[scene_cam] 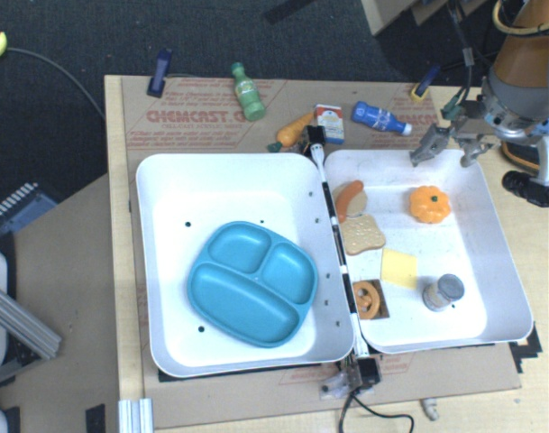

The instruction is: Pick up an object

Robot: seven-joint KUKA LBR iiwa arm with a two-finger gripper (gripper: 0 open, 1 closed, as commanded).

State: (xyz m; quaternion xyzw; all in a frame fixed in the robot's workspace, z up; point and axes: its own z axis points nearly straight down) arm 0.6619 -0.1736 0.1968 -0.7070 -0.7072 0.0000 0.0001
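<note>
Hovering over the right bin's (490, 242) far edge, claw (450, 149) spread and carrying nothing; lying just nearward, toward the bin's middle, the orange pumpkin (430, 205).

Bench (211, 106) bears two bins (166, 197)

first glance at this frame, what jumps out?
The big blue divided plate lying in the left bin. Then the orange pumpkin in the right bin, with the gripper, fingers spread, above that bin's far edge.
</note>
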